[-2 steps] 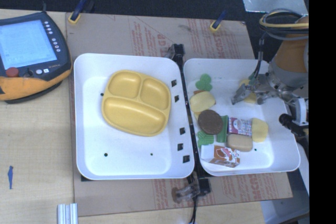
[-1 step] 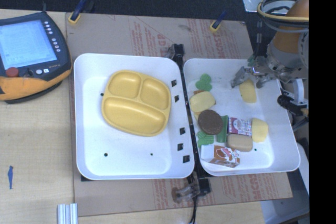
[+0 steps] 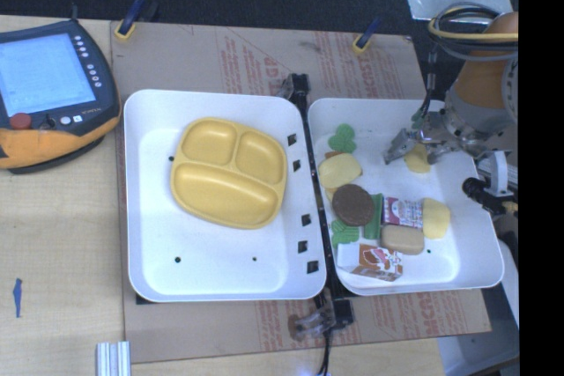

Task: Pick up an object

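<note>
Left bin (image 3: 150, 277): yellow divided tray (image 3: 231, 172). Right bin (image 3: 480, 264): toy foods; gripper (image 3: 418, 152), fingers spread, straddles a small yellow piece (image 3: 417, 160) (grasp unconfirmed). Step, as judged: closing phase; next, shut squarely, then lift.

A grey teach pendant (image 3: 48, 92) with an orange underside lies at the bench's left edge — screen lit. Two yellow-tipped clamps (image 3: 129, 20) sit at the cardboard sheet's (image 3: 229, 57) far edge.
</note>
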### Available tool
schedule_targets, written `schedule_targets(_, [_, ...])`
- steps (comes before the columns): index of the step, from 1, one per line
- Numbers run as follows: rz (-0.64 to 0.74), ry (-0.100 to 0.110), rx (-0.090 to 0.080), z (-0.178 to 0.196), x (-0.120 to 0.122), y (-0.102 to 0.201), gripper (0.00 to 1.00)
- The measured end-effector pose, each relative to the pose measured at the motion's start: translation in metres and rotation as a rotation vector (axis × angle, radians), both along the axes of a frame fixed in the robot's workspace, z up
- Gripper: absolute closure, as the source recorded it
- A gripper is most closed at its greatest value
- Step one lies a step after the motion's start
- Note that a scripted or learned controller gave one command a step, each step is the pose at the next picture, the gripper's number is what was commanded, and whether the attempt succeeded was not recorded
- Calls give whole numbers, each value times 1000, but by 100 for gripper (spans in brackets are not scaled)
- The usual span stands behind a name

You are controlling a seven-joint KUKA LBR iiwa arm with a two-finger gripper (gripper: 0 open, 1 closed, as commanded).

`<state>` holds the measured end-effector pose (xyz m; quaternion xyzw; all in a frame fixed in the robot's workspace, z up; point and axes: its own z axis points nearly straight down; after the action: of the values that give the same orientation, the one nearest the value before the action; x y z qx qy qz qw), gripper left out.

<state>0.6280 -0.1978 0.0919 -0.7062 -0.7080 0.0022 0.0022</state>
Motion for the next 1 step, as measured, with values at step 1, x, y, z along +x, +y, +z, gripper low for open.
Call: schedule_targets(1, [4, -7, -2, 1, 30, -14, 0])
